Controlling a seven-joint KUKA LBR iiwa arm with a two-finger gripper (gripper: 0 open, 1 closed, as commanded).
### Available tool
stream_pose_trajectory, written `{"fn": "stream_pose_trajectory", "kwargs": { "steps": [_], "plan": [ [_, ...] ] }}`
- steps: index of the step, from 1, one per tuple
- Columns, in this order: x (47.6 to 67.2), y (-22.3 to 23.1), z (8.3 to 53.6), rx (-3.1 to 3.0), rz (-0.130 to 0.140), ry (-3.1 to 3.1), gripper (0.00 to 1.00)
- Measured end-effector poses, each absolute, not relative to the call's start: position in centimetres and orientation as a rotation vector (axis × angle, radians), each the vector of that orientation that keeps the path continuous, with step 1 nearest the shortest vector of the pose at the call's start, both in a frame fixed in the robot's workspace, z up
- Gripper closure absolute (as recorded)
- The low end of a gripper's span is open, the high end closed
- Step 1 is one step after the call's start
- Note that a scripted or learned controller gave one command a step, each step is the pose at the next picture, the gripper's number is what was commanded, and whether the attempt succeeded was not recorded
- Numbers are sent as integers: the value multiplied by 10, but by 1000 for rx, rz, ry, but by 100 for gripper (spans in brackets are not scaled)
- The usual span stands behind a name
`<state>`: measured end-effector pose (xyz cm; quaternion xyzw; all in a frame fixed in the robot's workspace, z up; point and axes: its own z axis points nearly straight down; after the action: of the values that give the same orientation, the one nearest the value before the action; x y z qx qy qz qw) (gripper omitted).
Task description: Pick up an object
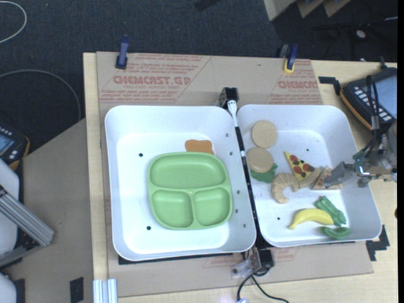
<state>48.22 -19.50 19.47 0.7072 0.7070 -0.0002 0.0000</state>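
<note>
We find the grey two-finger pincer at the right white bin's right edge; its spread cannot be judged. Just beside it toward the middle, the triangular pizza slice points up-left; floor above lies bare.

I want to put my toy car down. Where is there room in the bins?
Left bin: bare strips around the green tray, widest along its left wall and near edge. Right bin: bare in the far right corner. Crowded in its middle, around the pizza slice, croissant, banana and the gripper.
</note>
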Motion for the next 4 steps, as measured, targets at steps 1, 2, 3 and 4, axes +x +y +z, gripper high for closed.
{"fn": "stream_pose_trajectory", "kwargs": {
  "steps": [1,2,3,4],
  "plan": [
    [528,-219,104,2205,18,2218,0],
    [500,-221,97,2186,23,2201,0],
    [502,-229,113,2179,16,2179,100],
    [487,-225,93,2204,17,2206,100]
  ]
}}
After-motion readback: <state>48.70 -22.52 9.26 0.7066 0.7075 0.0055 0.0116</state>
